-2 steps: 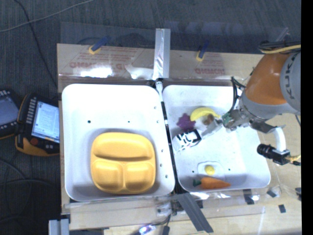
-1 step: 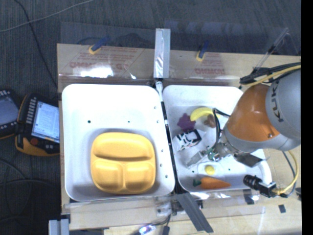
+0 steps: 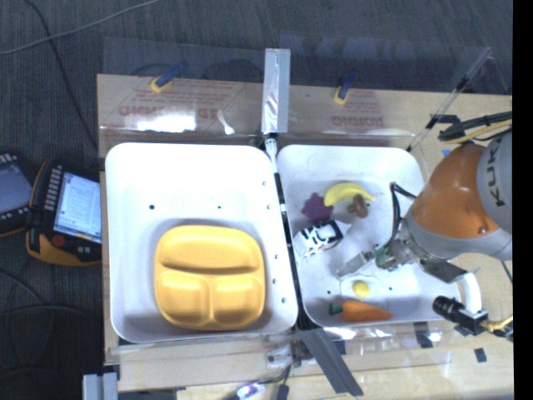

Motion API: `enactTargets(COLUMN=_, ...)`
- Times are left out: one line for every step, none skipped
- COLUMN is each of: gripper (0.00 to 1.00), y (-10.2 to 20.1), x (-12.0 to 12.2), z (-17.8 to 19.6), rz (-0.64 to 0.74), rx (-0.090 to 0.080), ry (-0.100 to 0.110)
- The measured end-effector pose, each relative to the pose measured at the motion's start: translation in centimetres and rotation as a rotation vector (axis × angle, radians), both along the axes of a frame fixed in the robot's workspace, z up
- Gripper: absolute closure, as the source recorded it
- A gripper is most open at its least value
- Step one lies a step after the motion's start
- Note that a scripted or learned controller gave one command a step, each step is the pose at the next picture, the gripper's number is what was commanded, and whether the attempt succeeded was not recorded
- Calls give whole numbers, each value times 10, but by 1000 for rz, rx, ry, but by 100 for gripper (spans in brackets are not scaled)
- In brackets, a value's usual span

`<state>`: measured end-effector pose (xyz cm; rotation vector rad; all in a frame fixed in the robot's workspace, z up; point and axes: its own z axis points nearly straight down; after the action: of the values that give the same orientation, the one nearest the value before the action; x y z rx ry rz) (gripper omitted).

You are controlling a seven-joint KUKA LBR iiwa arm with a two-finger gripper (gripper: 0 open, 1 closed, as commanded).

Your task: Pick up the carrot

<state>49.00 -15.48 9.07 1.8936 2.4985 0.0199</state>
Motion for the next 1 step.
enactTargets(gripper=0, y=0, x=0, z=0, rz=0, rx=0, ry=0)
